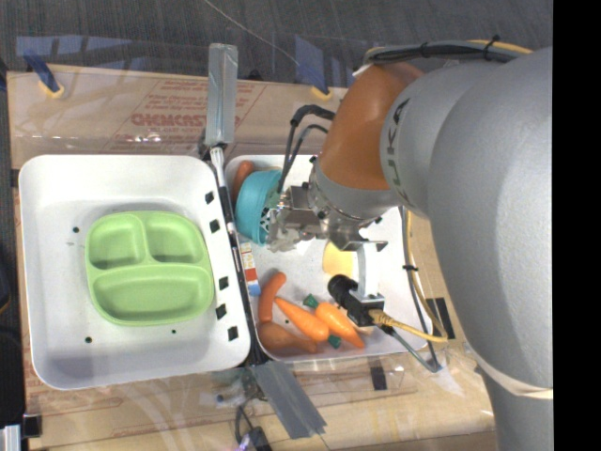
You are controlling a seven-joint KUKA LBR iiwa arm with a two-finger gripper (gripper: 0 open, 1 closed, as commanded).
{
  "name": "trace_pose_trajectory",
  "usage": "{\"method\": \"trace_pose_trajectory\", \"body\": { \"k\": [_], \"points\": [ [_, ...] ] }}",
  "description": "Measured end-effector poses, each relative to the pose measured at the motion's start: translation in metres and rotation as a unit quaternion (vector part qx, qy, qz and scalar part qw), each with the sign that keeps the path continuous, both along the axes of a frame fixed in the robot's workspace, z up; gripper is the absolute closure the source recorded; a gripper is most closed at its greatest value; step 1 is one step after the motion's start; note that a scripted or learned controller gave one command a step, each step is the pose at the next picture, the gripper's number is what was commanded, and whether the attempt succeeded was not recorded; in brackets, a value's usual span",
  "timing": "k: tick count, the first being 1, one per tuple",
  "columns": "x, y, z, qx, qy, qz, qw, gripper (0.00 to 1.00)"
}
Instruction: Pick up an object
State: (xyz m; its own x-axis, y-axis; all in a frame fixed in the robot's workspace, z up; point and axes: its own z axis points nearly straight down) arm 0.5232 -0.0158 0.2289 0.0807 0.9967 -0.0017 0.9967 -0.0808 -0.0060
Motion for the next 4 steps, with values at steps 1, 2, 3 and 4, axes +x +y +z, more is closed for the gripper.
{"method": "trace_pose_trajectory", "body": {
  "k": [1, 2, 3, 4],
  "points": [
    [-0.047, -0.027, -0.027, 0.0016, 0.002, 0.064, 0.9980, 1.00],
    [-0.045, -0.010, -0.011, -0.0011, 0.000, -0.187, 0.9824, 1.00],
    [-0.047, 0.057, -0.032, -0.0024, 0.002, -0.377, 0.9263, 1.00],
    [0.014, 0.113, -0.021, -0.0036, 0.000, -0.502, 0.8647, 1.00]
  ]
}}
